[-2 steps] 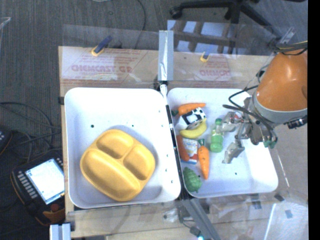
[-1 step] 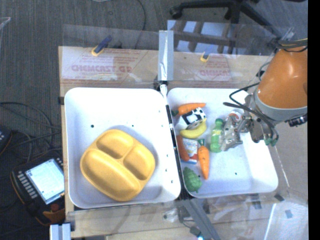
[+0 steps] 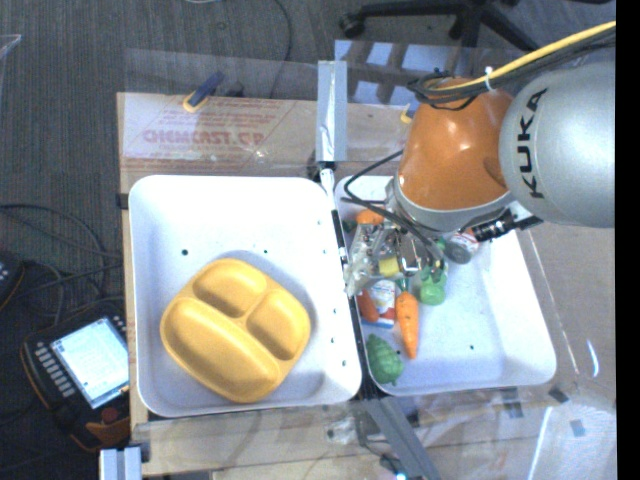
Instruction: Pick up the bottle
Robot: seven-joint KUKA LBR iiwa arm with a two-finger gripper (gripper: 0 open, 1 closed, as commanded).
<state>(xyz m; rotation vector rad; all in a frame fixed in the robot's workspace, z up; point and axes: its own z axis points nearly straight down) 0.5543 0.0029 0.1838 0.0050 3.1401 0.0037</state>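
A small bottle [image 3: 378, 302], white with a red-orange lower part, lies near the left wall of the right bin [image 3: 500, 348]. My gripper [image 3: 382, 253] hangs just above and behind it, low over the cluttered left part of that bin. The wrist's orange band and the metal gripper body hide whatever lies directly underneath. Nothing is visibly held.
An orange carrot [image 3: 407, 324], a green leafy toy [image 3: 383, 358] and a small green piece [image 3: 432, 290] crowd around the bottle. A large yellow three-compartment tray [image 3: 236, 328] lies in the left bin [image 3: 200, 208]. The right half of the right bin shows bare floor.
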